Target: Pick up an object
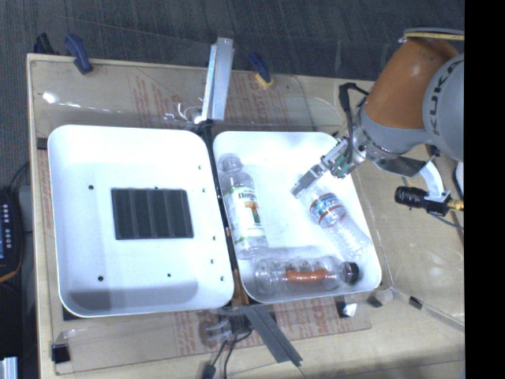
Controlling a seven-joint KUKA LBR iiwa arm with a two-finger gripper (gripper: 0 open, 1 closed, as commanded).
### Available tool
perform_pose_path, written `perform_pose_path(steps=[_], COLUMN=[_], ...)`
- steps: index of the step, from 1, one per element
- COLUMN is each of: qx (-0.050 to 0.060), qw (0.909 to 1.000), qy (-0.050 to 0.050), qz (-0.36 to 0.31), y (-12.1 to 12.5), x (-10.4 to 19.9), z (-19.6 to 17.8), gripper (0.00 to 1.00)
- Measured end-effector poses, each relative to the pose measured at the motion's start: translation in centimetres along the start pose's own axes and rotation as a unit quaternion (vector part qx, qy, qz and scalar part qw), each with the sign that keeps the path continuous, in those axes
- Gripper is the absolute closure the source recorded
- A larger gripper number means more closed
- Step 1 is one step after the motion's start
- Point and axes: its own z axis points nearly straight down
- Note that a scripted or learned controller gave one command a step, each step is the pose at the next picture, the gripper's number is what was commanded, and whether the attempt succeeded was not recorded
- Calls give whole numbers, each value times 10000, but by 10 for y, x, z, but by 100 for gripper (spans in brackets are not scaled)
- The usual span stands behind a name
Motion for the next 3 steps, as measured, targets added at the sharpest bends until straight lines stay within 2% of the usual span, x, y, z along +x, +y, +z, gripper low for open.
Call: perform_pose_path(steps=[1,2,3], qx=[4,-10,1], qw=[9997,9991,9985], qy=[8,-16,4], qz=[-233,-429,-554], y=[14,15,6], x=[-8,-9,-3], z=[31,18,16], gripper=[0,0,0])
